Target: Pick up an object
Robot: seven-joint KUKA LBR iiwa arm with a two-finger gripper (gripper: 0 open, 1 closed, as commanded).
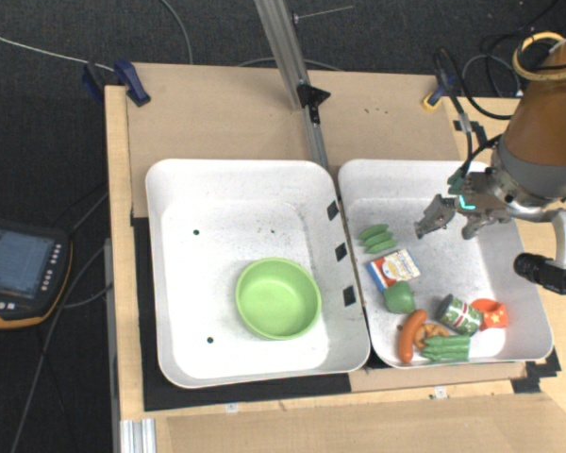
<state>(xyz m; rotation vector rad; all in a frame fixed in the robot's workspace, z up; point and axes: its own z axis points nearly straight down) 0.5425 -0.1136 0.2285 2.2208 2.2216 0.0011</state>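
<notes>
The gripper hung over the upper part of the right bin, and its two fingers stood spread apart with nothing between them. The things to pick up were crowded in the lower half of this bin. A green pea pod lay near the left wall, and just below it were a small white card and a green pepper. Along the lower rim lay a sausage, some green beans, a small can and a red toy, all close together. The upper strip of the bin, near the far rim, was bare white floor. In the left bin, a green bowl sat toward the lower right, with wide free floor around it.
</notes>
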